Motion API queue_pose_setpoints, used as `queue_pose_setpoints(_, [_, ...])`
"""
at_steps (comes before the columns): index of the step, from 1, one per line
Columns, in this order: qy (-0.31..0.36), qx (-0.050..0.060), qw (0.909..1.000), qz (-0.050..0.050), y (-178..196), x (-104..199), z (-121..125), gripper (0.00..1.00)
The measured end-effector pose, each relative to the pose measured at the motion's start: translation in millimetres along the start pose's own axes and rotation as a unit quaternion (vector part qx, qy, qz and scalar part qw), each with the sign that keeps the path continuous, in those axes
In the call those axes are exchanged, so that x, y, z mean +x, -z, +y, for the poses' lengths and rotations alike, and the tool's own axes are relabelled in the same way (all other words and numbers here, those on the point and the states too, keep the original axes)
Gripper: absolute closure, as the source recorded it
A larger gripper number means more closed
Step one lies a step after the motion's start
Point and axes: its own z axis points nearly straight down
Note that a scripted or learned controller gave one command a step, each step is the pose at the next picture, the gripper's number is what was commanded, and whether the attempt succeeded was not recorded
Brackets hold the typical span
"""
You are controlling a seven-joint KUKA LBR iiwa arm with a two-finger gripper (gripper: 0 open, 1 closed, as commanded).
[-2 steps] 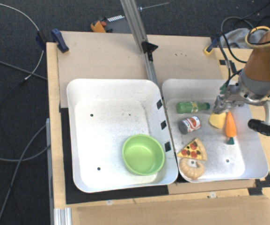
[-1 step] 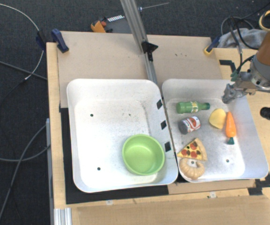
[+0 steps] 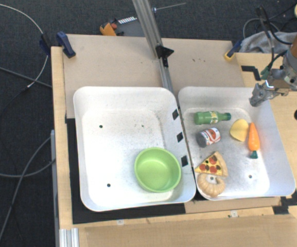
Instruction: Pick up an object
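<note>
Hovering over the right white plastic bin's (image 3: 277, 153) far right rim, the grey metal gripper (image 3: 260, 95) grasps nothing; finger spacing unclear.

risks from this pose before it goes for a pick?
1. The hand sits over the right bin's upper right rim; a straight descent could hit the rim instead of an object.
2. The carrot and lemon lie touching, so a grasp on either may nudge or catch both.
3. The can and bottle lie on their sides and may roll away.
</note>
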Motion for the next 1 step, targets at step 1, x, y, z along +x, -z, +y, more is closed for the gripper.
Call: queue_pose_setpoints(1, [0.0,0.0,1.0,0.0,44.5,-0.1,0.9,1.0])
